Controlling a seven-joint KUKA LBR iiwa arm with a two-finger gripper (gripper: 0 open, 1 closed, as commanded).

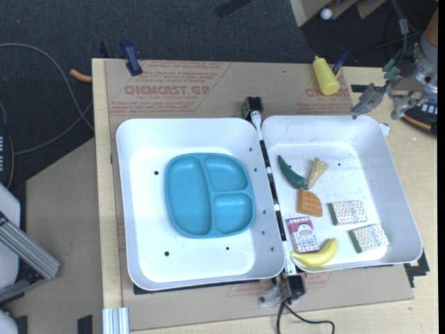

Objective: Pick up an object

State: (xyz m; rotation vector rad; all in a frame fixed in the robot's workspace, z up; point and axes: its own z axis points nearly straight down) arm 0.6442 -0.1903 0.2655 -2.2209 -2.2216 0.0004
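The gripper (pixel 379 97) hangs open and empty; the arm reaches in above the right bin's (pixel 396 186) far corner.

Smooth blue plastic tray (pixel 208 193) is gleaming faintly in glossy white plastic bins (pixel 139 145); the counter (pixel 174 89) is looking like matt printed cardboard.

tray (pixel 208 193) left; banana (pixel 316 254) right
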